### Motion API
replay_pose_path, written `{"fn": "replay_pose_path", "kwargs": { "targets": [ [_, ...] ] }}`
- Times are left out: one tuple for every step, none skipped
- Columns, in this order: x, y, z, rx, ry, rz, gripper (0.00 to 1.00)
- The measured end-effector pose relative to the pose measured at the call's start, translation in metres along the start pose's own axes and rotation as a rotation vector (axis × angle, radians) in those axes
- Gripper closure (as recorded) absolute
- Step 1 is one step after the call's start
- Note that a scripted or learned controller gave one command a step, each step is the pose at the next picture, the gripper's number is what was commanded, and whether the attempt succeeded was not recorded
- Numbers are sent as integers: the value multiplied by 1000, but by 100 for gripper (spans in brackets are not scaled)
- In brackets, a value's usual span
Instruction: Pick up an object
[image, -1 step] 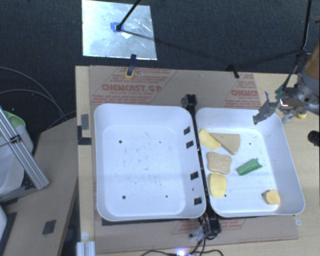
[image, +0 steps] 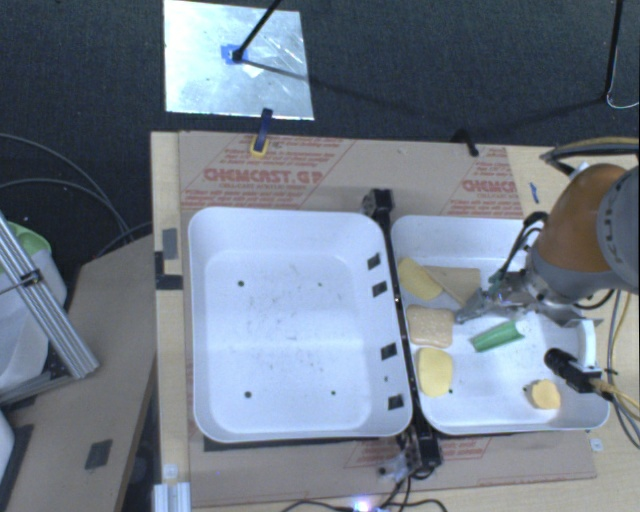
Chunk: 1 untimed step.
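Green cylinder (image: 497, 336): likeliest pick, judging by nearness alone. Lies tilted on the floor of the loaded bin (image: 465, 232), just below the end effector (image: 478, 308) in the camera view; may be touching it, but cannot say for sure. Is not seen clasped, so cannot be called held. Sits with bare floor around it, apart from the other pieces, which probably makes it the easiest thing to close on. End effector: hangs low inside that bin, tip aimed toward the wall shared with the second bin (image: 280, 228), seemingly placed for a grasp at floor level. Open or closed: cannot tell from this angle. Ahead of the tip, crowded along that shared wall: upper yellow piece (image: 420, 280) ahead and above, flat tan sheet (image: 458, 282) just above the tip, tan square (image: 430, 327) just ahead, lower yellow piece (image: 435, 370) ahead and below. Behind the end effector and lower, near the bin's front rim: small yellow piece (image: 545, 395), well apart from the rest. All lie loose and single, not stacked, presumably tipped in at random to give a program varied targets. Counted: one green cylinder, three yellow pieces, two tan pieces, six loose things in all; two white bins side by side on the worktop (image: 300, 165).
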<state>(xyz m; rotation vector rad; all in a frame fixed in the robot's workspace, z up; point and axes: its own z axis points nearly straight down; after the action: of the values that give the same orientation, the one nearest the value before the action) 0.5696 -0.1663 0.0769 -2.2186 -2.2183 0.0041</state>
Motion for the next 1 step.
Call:
{"fn": "replay_pose_path", "kwargs": {
  "targets": [
    [-42, 70, -10, -14, -6, -5, 0]
  ]
}}
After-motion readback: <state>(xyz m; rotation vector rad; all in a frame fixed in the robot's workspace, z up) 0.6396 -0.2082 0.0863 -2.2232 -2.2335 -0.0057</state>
